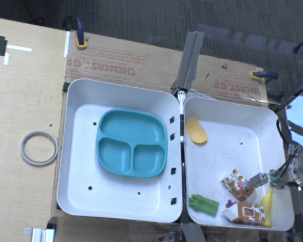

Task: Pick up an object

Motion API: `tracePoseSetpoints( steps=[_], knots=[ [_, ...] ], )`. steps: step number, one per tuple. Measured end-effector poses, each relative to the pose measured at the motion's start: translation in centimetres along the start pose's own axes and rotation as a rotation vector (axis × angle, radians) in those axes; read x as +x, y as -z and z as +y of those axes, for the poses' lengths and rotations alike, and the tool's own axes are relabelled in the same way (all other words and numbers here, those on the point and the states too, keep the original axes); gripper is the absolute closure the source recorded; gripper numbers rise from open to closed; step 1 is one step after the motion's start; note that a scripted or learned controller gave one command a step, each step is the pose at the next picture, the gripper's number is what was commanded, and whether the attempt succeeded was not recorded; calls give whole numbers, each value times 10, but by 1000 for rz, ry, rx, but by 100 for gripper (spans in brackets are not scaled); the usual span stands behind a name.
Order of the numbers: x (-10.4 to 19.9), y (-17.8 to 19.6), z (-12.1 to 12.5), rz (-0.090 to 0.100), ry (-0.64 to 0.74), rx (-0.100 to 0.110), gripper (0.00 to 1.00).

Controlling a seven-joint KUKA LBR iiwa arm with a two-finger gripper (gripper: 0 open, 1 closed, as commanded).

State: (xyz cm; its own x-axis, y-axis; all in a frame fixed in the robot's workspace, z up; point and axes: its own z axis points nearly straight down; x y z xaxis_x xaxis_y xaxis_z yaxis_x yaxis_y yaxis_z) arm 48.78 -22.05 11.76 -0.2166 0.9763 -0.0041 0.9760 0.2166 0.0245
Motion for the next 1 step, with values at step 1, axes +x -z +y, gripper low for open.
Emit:
tracePoseSetpoints(
  steps=[1],
  knots=[
    [2,-14,76,-7,173,6,0]
  ],
)
